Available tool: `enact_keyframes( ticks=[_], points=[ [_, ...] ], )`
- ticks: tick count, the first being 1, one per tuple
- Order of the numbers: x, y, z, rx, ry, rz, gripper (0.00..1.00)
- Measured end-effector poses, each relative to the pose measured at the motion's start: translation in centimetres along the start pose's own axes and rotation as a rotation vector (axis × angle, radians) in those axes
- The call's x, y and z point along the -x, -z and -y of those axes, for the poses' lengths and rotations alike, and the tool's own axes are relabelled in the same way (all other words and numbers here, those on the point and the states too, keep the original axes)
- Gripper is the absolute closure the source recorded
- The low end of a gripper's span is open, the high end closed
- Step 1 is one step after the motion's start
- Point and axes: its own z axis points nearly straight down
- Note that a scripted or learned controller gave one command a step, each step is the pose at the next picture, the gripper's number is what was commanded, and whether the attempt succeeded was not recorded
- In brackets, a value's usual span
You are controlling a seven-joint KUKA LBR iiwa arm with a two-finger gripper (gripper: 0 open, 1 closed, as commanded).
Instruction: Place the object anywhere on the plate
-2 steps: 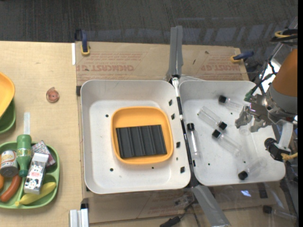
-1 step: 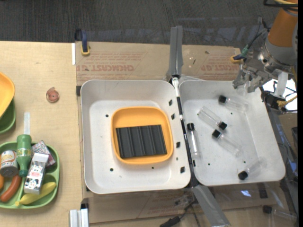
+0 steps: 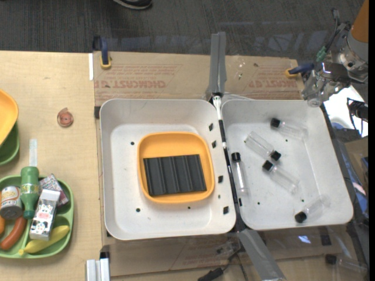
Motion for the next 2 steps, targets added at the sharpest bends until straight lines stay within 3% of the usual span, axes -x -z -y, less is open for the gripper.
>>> enact_keyframes(
  ticks=[2],
  points=[
    [3.2, 14.2, -0.5, 0.002, 0.423, 0.0, 1.0]
  ],
)
